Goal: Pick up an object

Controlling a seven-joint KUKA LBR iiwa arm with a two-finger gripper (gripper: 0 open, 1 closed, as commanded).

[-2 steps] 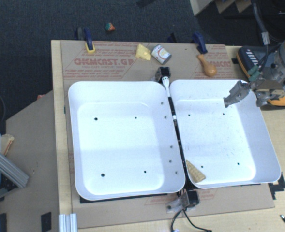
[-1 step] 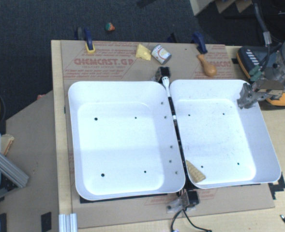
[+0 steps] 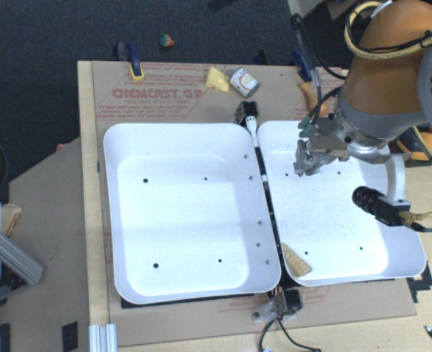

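Claw [image 3: 304,166]: right of frame centre, over right bin [image 3: 333,226] | opening: cannot tell | tan wedge [image 3: 296,259]: bin's lower-left corner, well apart

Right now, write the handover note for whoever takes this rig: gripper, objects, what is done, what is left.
Gripper: low over the far left part of the right bin, with no object seen in it.
Objects: a tan wedge lies in that bin's near left corner, well apart from the gripper. A yellow piece and a small box sit on the bench beyond the bins.
Done: nothing picked up.
Left: the whole pick; the tan wedge looks like the likeliest target.
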